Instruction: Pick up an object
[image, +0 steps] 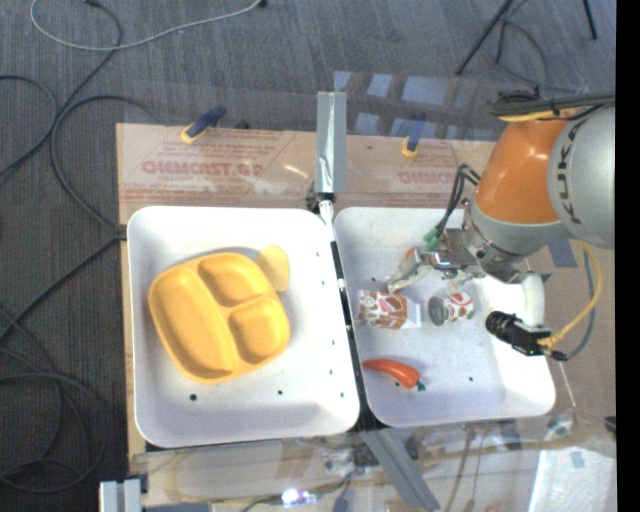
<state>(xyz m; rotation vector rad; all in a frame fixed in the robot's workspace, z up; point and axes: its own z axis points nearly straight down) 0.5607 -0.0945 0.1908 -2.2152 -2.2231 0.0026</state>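
Observation:
My gripper (430, 285) hangs over the middle of the right bin (520, 395), open, with nothing between its fingers. Just below and left of it lies a brown-and-white patterned carton (388, 309). A small grey-ended can with red and white sides (448, 308) lies on its side right under the gripper. A red chili pepper with a green stem (392, 372) rests nearer the bin's front edge.
The left bin (160, 410) holds a yellow compartment tray (220, 315) with a small yellow piece (276, 266) at its upper right corner. A raised rim (345, 320) separates the two bins. A black connector with a yellow cable (520, 333) hangs over the right bin's right side.

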